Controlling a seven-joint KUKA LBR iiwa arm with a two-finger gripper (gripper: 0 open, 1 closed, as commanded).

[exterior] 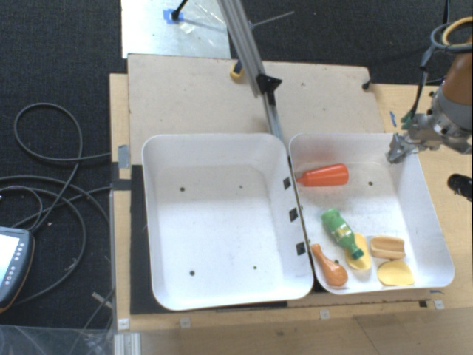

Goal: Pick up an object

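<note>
A: Right bin (432, 220), left to right: orange carrot-like piece (323, 175) by the divider, long axis level, taper pointing left; gripper (400, 151) over the far right corner.

B: Step: approach; next, travel left, descend, align across that axis; finger state indiscernible.

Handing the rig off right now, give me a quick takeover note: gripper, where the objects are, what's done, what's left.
Gripper: over the far right corner of the right bin, nothing seen between its fingers; open or shut can't be told.
Objects, all in the right bin: orange carrot near the divider at the far side; green bottle mid-bin; chicken drumstick at the near left corner; banana beside the bottle; hot dog bun and yellow chip near the front right.
Left bin: none of those objects in it.
Done: no pick yet.
Left: descend on one object, grasp, lift.
</note>
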